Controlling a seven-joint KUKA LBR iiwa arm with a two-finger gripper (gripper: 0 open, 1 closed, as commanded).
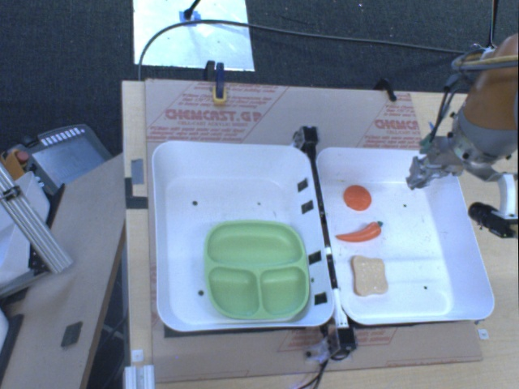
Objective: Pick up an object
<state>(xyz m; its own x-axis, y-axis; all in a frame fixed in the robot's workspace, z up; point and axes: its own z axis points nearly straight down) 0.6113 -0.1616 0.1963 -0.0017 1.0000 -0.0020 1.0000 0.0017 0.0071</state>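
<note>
Hovering above right shallow white bin (454, 298), end effector (419, 174); grip state cannot tell. Orange round disc (357, 198), orange-red toy pepper (359, 232), tan toast slice (370, 275) lying in this bin. Brown board (243, 110) reads "CHEMCAST GP".

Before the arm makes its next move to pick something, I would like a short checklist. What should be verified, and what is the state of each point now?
1. Objects to pick lie in the right white bin: a round orange-red piece, a long orange chilli-shaped piece and a tan toast-shaped piece. Ok.
2. The three pieces lie apart, none touching. Ok.
3. The gripper is over the same bin as the pieces. Ok.
4. The gripper is above a piece: it stands right of the round piece, over bare bin floor. Not ok.
5. Finger opening: cannot tell.
6. The green three-compartment plastic plate sits in the left bin, away from the path. Ok.
</note>
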